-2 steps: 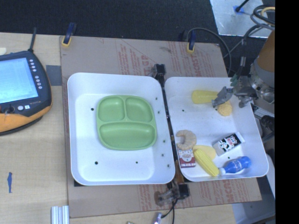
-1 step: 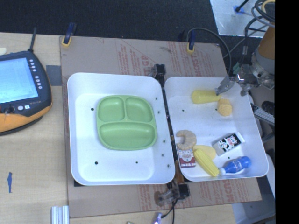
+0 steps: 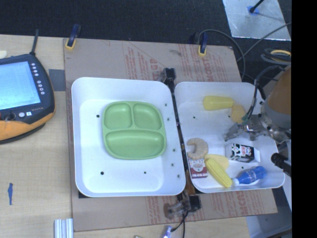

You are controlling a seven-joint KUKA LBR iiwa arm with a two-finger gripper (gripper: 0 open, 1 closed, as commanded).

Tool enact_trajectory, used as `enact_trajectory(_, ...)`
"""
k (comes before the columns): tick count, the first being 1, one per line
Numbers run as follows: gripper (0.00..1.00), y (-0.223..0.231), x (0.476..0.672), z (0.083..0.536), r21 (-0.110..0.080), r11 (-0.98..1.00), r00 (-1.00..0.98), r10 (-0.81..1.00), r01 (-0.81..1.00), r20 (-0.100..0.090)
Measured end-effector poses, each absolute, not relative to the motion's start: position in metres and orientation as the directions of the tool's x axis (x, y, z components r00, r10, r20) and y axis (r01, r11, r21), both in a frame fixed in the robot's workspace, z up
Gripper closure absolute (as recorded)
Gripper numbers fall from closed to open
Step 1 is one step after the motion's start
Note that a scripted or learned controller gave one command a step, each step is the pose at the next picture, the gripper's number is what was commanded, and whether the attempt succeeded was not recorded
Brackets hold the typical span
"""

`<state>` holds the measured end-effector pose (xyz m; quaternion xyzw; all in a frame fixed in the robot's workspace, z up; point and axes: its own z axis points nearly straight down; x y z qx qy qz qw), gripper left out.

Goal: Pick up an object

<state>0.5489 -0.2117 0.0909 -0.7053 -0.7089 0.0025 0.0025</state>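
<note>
- One camera sits fixed above the bench (image 3: 39, 182), looking down at a slant.
- It stands far enough back to take in both white bins whole: the left bin (image 3: 89, 133) and the right bin (image 3: 198, 90) side by side near the middle of the view.
- The far edge of the bench lies toward the top, with dark floor (image 3: 124, 9) beyond.
- The arm (image 3: 280, 98) enters from the right side.

Green divided plate (image 3: 133, 130); yellow corn cob (image 3: 218, 171); blue bottle (image 3: 250, 176); black-and-white cow-patterned carton (image 3: 241, 152); white bins (image 3: 84, 133).
</note>
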Motion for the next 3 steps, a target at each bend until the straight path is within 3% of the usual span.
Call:
enact_trajectory(1,0.0,-0.212,0.657,0.279,0.001,0.004,-0.004,1.0,1.0,-0.002)
enact_trajectory(2,0.0,-0.177,0.657,0.129,-0.003,0.005,-0.005,1.0,1.0,0.0)
enact_trajectory(3,0.0,-0.212,0.632,0.146,-0.004,0.003,-0.003,1.0,1.0,0.0)
